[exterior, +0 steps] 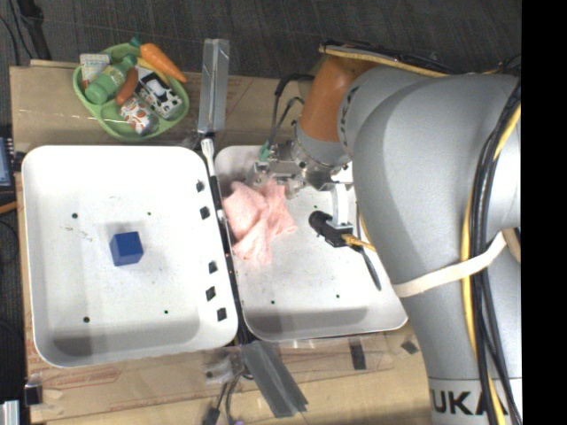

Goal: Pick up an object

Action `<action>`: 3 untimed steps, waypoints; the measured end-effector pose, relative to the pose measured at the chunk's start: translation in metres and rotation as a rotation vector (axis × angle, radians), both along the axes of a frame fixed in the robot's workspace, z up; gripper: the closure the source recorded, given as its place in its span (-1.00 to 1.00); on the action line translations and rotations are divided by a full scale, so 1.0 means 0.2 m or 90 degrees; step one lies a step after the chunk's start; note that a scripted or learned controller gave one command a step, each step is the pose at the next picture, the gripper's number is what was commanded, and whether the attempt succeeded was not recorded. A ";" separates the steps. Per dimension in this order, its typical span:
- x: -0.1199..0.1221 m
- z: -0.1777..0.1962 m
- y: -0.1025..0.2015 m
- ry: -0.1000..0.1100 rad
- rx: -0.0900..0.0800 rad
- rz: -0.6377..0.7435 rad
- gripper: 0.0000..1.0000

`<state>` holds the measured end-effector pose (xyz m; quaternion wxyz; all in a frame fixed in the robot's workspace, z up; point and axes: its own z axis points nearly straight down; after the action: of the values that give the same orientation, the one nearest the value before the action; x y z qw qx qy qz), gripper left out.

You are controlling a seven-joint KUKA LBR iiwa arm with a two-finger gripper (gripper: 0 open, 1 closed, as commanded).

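So in the camera view, I'm using the pink cloth [257, 224] as the anchor for everything. It's lying crumpled in the right bin [310, 312], bunched up against that bin's left wall toward the far end. The gripper [282, 177] sits right at the cloth's top edge, basically over the far end of it. It looks like it's touching the fabric or just above it, but honestly I can't tell which, and I can't tell whether it's open or closed either, the angle just hides it.

The arm [425, 149] comes in from the right of the cloth, big grey body, with the orange band [323, 96] just above and to the right of the cloth.

Left of the cloth, across the divider, is the left bin [115, 317], and a blue cube [127, 248] sits on its floor, well apart from the cloth and nowhere near the gripper.

Up and to the left of the cloth, outside both bins, there's a green bowl [99, 119] piled with toy food, including a carrot [159, 58] on top.
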<state>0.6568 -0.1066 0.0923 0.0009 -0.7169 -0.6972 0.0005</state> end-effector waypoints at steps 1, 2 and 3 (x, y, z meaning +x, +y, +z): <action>0.00 0.00 0.00 0.000 0.000 0.001 -1.00; 0.00 0.05 0.01 0.002 0.000 0.007 1.00; 0.00 0.55 0.24 -0.001 0.000 0.225 1.00</action>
<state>0.6558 -0.0579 0.2013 -0.0001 -0.5830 -0.8125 0.0001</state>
